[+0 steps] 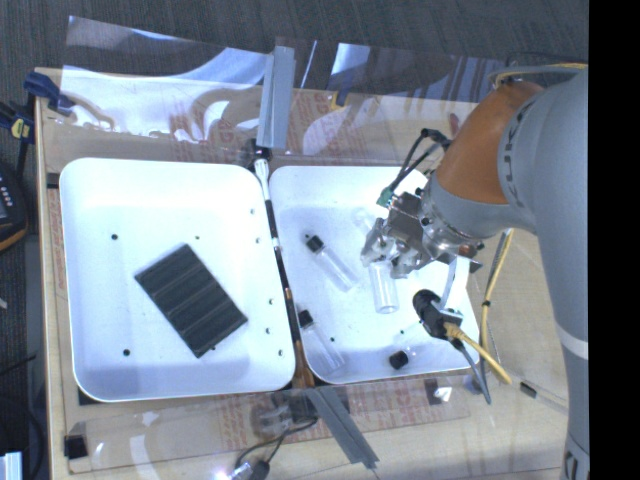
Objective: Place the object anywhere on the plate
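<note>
- The gripper (385, 266) is seen over the right bin (330, 193), in its right half, at the end of the grey arm (530, 178) that comes in from the right.
- The fingers are closed on the upper end of a clear tube (384, 294). The tube is pinched between them and its free end points toward the near edge of the bin.
- This tube is drawn wider than the other tubes in the bin. Whether its lower end touches the bin floor cannot be told.
- The plate (190, 298), dark and ridged, is laid flat in the left bin (110, 193). It is turned at a slant to the walls and is placed a little toward the near side.
- The plate is well apart from the held tube. The wall shared by the two bins is between them.
- A second tube (332, 268) with a black cap (313, 241) is laid on the floor of the right bin, left of the gripper and apart from it.
- A third tube (325, 348), also black-capped, is found near the near-left corner of the same bin.
- A small black piece (398, 360) is seen close to the near wall of the right bin.
</note>
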You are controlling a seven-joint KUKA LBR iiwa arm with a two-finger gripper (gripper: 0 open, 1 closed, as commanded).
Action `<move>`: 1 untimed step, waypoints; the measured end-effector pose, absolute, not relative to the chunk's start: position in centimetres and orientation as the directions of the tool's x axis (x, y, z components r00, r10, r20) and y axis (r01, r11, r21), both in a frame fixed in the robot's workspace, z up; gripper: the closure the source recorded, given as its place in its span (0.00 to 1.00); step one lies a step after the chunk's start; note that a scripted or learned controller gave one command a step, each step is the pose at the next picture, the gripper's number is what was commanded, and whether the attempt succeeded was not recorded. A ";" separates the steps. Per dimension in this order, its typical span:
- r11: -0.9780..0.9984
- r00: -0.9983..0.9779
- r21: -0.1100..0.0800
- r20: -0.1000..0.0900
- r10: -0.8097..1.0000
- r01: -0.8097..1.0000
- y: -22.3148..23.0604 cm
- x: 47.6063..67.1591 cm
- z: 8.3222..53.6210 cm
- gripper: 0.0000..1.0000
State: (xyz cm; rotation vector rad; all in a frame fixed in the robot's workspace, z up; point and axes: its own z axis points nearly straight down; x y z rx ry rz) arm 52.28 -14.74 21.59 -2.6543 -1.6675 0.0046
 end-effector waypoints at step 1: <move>-0.437 0.437 -0.009 -0.001 0.900 0.900 -8.3 55.1 19.0 1.00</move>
